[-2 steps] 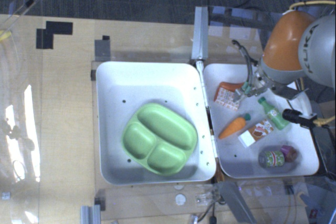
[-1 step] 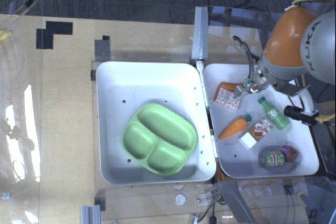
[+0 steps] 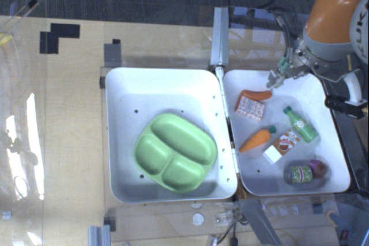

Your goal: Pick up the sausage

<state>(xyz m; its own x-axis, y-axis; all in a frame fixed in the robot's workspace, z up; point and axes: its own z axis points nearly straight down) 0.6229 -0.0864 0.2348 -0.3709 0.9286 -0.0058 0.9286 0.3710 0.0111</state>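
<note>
Reddish-orange and smooth, the sausage [image 3: 257, 95] lies in the upper part of the right bin [image 3: 333, 141], partly tucked under or against a small pink-and-white packet [image 3: 249, 107] that covers its lower left side. It looks like a toy food piece, so I judge it light, fairly stiff and probably slick plastic, with a rounded body that could roll or squirt out of a pinch. The best hold seems to be across its short width at the free right end, away from the packet, with the fingers straddling the long axis. The gripper [image 3: 279, 76] hovers just up and right of the sausage, near the bin's upper rim; whether its fingers are apart or together I cannot tell at this size. Nothing is visibly between them. Elsewhere in the right bin lie a carrot [image 3: 255, 140], a green bottle [image 3: 300, 124] with a white cap, a small brown-and-white carton [image 3: 282, 144] and a round can [image 3: 300, 173] near the lower right corner, all apart from the sausage. The left bin [image 3: 121, 124] bears a green divided plate [image 3: 175, 151] with 3 compartments. As for writing, the packet, bottle, carton and can all carry printed labels, but none is legible; 2 dark letters, apparently "UK", show on the arm at the frame's right edge.
</note>
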